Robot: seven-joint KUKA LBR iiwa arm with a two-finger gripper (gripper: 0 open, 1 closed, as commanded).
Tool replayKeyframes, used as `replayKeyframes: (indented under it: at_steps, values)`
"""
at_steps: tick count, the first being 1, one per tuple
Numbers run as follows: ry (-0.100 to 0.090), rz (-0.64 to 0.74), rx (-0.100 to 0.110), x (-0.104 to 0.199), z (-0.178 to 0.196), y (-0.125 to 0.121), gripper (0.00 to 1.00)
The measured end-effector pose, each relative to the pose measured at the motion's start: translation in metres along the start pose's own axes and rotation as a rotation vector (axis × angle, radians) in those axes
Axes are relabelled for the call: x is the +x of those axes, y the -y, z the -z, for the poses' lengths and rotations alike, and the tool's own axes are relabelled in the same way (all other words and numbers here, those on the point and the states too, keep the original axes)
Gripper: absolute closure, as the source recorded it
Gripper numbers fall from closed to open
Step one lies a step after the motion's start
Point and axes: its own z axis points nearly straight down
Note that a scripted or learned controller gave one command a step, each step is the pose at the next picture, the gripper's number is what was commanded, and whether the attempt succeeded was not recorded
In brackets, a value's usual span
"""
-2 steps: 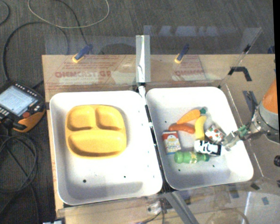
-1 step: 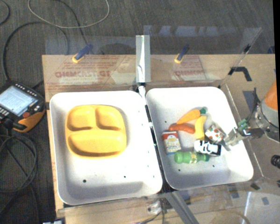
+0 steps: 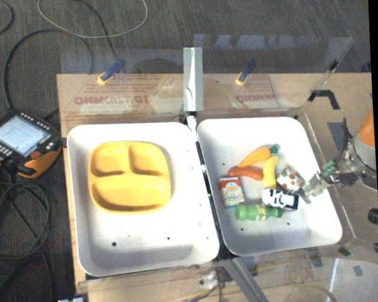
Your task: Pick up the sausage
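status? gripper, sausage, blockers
Gripper low at right bin's right side, nothing seen held. Sausage in the pile, ungrasped. Carrot, banana and small carton crowd it.

arm (image 3: pixel 365 154) — grey metal | orange band on top | tool (image 3: pixel 311 186) — pale fingers, green-tinted fitting

Yellow tray (image 3: pixel 131 176) fills left bin (image 3: pixel 86 247) (carrot (image 3: pixel 256 156) right).

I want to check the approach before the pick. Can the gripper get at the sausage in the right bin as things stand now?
Probably yes, but it is crowded. The gripper is at the right bin's right side. The sausage lies uncovered from above, yet the carrot and the banana touch it, so the fingers may catch them.
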Motion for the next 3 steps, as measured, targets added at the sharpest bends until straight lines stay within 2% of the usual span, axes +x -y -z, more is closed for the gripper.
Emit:
replayKeyframes:
  at_steps: [1,2,3]
  values:
    - [0.012,0.380,-0.021,-0.004,-0.066,-0.021,1.00]
    - [0.001,0.673,-0.002,-0.005,-0.034,-0.059,1.00]
    - [-0.002,0.607,-0.003,0.014,-0.024,-0.114,1.00]
